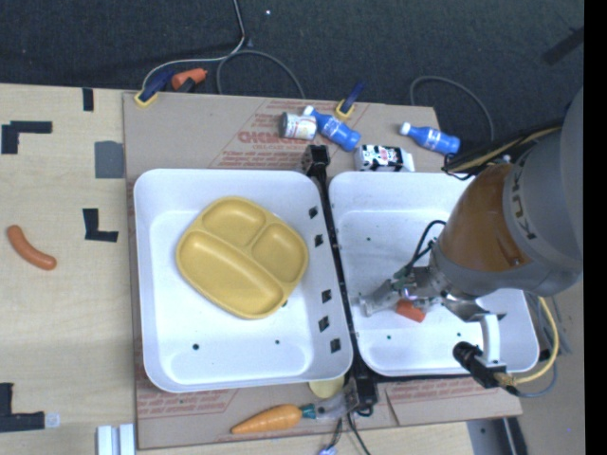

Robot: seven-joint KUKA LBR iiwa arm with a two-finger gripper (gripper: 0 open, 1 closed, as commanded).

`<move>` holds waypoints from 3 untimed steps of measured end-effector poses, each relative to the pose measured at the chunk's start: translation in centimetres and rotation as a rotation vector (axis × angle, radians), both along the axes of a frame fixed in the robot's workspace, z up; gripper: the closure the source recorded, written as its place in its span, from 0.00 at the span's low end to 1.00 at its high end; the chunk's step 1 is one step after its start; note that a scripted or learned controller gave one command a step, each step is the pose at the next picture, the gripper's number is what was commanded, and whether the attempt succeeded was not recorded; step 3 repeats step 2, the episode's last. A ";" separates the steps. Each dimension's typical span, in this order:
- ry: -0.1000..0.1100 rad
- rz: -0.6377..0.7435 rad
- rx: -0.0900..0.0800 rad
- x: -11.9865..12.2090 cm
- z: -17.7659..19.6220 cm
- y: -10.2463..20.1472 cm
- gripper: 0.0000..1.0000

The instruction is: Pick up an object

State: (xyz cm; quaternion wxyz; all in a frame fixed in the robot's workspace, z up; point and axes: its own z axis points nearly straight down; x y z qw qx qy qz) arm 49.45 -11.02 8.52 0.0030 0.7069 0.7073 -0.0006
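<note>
Camera view: the tool (394, 297) is down inside the right bin (379, 197), low over its floor and toward the divider between the two bins. Its grey metal parts point away from the arm's bulk, which comes in from the far side of the bin. Whether the tool is released or clenched I cannot tell; the wrist and cabling hide that part.

The nearest candidate for picking is a small orange-red object (411, 312) lying on the bin floor. It sits just beside the tool, slightly behind its tip toward the arm and a little nearer the bin's front wall. It looks touching or almost touching the tool's underside, but nothing shows it gripped. Its long axis seems to run roughly along the tool's reach rather than across it, though it is too small to be sure.

My judgement: the coming move turns on that small offset. The tool would need to draw back toward the arm and shift slightly to the front to centre over the object.

The yellow divided plate (244, 255) lies well apart, in the left bin (152, 282) beyond the divider.
</note>
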 end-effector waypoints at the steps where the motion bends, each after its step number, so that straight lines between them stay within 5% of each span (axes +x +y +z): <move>1: -0.005 -0.002 -0.001 0.2 1.2 -0.2 1.00; 2: -0.004 0.008 0.007 1.7 11.4 7.0 1.00; 3: -0.004 0.008 0.007 1.7 11.4 7.0 1.00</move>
